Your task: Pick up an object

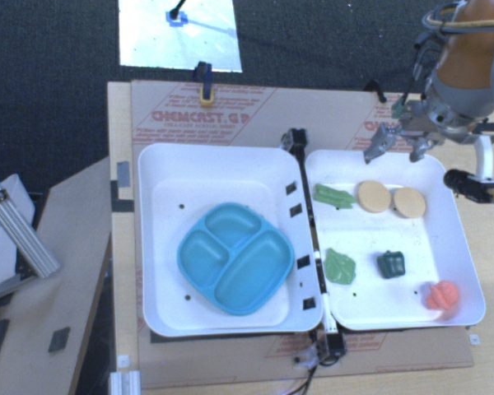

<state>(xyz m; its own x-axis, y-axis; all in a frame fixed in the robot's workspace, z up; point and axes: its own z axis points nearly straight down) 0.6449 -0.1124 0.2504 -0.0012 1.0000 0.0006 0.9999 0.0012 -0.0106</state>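
White bins sit side by side mid-frame on a tabletop [230, 109] w/ a printed cardboard sheet under them. Left bin [160, 179] holds a blue 3-compartment plate [235, 257], lying flat, slightly rotated, lower centre of that bin. Right bin [457, 245] holds six small items: green leafy piece [333, 196] at upper left, touching nothing; two tan discs just right of it, disc 1 [374, 197] and disc 2 [409, 202], edges about touching. Lower row: light green lump [340, 267] near the divider, dark green pepper [391, 264] right of it, apart; pink-orange item [441, 295] at lower right corner, near the rim.

Arm [477, 48] comes in at upper right of frame, orange band visible. Jaws [400, 145] hang over the right bin's upper rim, above the discs; both fingers spread apart, nothing between them. No item lifted; all lie on the bin floor.
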